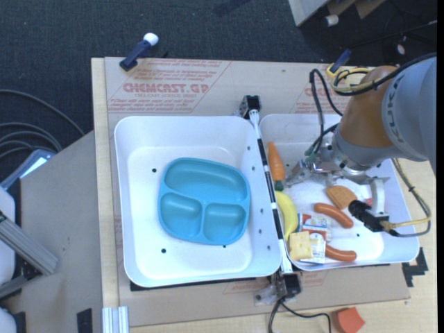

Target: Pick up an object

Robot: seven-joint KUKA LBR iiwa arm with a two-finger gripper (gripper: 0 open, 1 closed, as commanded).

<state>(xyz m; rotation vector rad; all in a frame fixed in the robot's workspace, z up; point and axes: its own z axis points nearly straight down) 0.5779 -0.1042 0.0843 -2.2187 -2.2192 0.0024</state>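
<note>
Two white bins sit side by side on the bench; the left bin (132, 207) holds a blue divided plate (204, 201); the right bin (295, 125) holds the toy food: a carrot (275, 161) and a banana (286, 212) along its left wall, a cheese wedge (300, 245), two sausages (332, 214), a bread slice (340, 196); the arm's gripper (309, 166) hangs low just right of the carrot; whether the claw is spread or pinched, I cannot tell.

1 fixed camera up high, peering down at a slant over the bench (173, 82), taking in both white bins (132, 207) at middling range; the arm (388, 116) enters from the right.
</note>
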